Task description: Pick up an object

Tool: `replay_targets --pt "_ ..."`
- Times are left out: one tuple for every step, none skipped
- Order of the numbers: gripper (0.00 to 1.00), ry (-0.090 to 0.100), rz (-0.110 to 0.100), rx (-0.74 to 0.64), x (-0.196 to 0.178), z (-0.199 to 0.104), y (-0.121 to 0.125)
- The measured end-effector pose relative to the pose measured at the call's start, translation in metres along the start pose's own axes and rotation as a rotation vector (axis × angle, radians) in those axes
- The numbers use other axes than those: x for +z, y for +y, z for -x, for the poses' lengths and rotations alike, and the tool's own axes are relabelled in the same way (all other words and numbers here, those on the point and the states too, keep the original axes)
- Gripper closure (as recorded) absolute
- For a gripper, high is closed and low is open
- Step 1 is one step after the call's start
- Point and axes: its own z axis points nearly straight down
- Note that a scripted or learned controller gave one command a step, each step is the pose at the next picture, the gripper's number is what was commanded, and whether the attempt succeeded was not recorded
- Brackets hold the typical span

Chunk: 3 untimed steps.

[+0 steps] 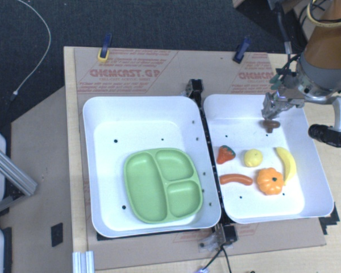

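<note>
The right bin (pixel 307 206) holds several toy foods. A red strawberry (pixel 226 154) lies by its left wall, with a yellow lemon (pixel 252 158) just to the right and a yellow banana (pixel 286 164) beyond that. Nearer the front are an orange-red sausage (pixel 236 180) and an orange pumpkin (pixel 270 181). My gripper (pixel 271 121) hangs over the back of this bin, pointing down, apart from the foods and behind the lemon. A small brown shape sits at its tip; I cannot make out what it is.
The left bin (pixel 102 152) holds a green divided plate (pixel 162 185). Black clips (pixel 194 87) join the bins at the back and at the front (pixel 224 232). Two clamps (pixel 104 47) (pixel 241 50) pin the cardboard sheet under the bins.
</note>
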Motion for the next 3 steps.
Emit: replay_targets --pt "1.00 -0.001 0.001 0.000 0.006 -0.043 0.012" --pt "1.00 -0.001 -0.003 0.001 0.022 -0.093 0.019" --pt "1.00 -0.001 -0.002 0.001 0.032 -0.143 0.026"
